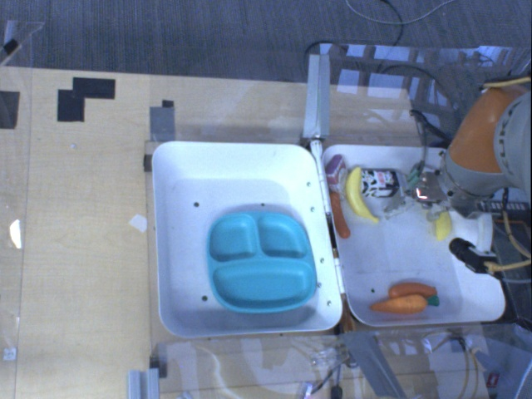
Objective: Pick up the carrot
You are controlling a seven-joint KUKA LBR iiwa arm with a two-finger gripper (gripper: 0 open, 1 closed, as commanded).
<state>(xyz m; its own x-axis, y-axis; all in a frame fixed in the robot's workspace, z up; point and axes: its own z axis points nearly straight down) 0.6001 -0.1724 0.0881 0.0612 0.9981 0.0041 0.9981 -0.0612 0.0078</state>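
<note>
Nearest the camera, at the near edge of the right bin, a carrot is seen lying on its side, its green end pointing right. Just behind it, touching or almost touching, a second orange-red piece is laid parallel to it. Both are well apart from the arm.

Against the right bin's left wall a thin reddish sausage-like item is stretched from far to near, with a small purple object at its far end. Just right of these a banana is curved, and beside it a small black-and-white carton is placed. A small yellow item is found further right, near the arm.

At the right side of the right bin the arm is seen, its orange band standing over the bin's far right corner. The gripper is held low over the far part of the bin, just right of the carton. Whether its fingers are apart or together cannot be told, since they are too small and cluttered to be made out. Nothing is visibly held between them.

In the left bin a blue divided plate with three compartments is set near the middle.
</note>
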